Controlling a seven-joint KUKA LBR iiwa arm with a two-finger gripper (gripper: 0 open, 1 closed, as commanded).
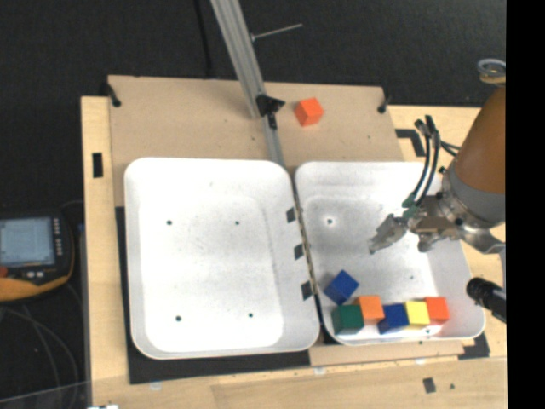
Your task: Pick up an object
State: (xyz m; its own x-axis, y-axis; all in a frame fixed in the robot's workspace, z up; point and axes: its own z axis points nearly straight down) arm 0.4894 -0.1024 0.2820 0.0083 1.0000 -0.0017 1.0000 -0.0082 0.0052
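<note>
Above the right bin (443, 173), the gripper (385, 235) hangs with nothing visibly between its fingers; whether they are apart or together cannot be told. Along that bin's near wall lie green (347, 317), orange (371, 308), blue (393, 317), yellow (417, 313) and orange-red (437, 308) blocks, with another blue block (341, 285) just behind the row. A lone orange block (308, 112) sits on the bench beyond the bin.

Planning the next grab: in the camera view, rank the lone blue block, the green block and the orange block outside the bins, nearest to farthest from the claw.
1. Lone blue block, right bin, nearest the claw.
2. Green block, row's left end.
3. Orange block, bench beyond the bins.
</note>
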